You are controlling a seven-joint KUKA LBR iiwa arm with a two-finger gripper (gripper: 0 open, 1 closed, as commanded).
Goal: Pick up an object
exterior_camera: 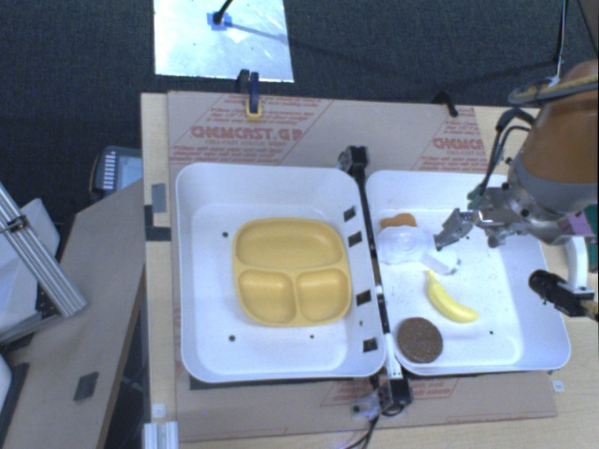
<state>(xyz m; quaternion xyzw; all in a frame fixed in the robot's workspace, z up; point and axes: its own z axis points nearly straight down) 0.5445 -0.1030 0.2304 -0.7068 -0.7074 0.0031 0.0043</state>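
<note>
Right bin [538, 344] w/ banana [450, 301]; arm reaching from right, tool [453, 229] low, fingers apart, nothing clamped.

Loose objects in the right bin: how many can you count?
4: an orange piece at upper left, a clear cup just below it, a banana mid-bin, a brown disc near the front.

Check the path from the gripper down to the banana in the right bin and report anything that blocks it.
Nothing visible blocks it. The gripper hangs over the right bin, up and slightly right of the banana, with bare bin floor between them. The clear plastic cup and the brown round disc lie off to the sides.
</note>
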